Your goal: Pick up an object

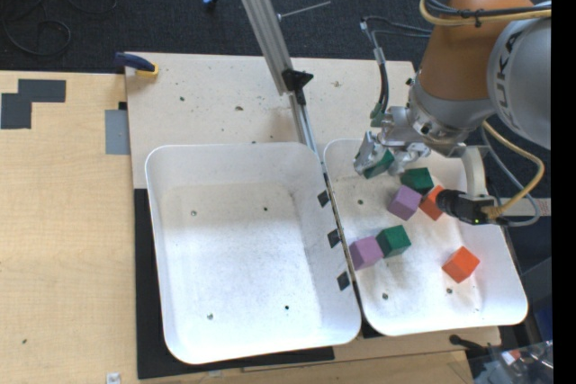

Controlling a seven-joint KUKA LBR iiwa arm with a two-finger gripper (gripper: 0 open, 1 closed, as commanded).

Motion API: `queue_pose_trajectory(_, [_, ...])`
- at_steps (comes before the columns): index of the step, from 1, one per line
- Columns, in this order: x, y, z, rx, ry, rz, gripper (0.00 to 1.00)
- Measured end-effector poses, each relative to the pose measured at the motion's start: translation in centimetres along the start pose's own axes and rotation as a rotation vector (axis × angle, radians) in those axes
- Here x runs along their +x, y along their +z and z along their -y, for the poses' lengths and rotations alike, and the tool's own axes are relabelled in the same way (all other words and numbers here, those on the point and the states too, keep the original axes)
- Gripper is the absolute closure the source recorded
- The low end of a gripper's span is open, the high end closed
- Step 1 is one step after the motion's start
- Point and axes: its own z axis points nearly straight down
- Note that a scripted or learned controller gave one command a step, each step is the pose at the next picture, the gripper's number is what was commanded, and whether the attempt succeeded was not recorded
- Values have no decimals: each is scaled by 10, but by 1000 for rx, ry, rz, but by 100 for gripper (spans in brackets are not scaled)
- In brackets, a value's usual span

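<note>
My gripper [376, 159] hangs over the far left corner of the right bin [423, 306]. A small green block [380, 163] sits between its fingers, and the gripper looks shut on it, slightly above the bin floor. Loose blocks lie in the same bin: a green one [417, 180] just right of the gripper, a purple one [404, 202], a red-orange one [432, 202], another purple one [365, 253] touching a green one [393, 240], and an orange one [461, 264] near the right side.
The left bin [243, 238] stands beside the right one, with a divider bearing black clips [331, 236] between them. A slanted metal rail [270, 40] rises behind the bins. The arm's grey and orange body [477, 49] looms over the right bin's far side.
</note>
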Motion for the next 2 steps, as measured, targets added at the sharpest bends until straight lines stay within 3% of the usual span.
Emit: queue_pose_trajectory(2, [104,5,-35,1,1,1,100])
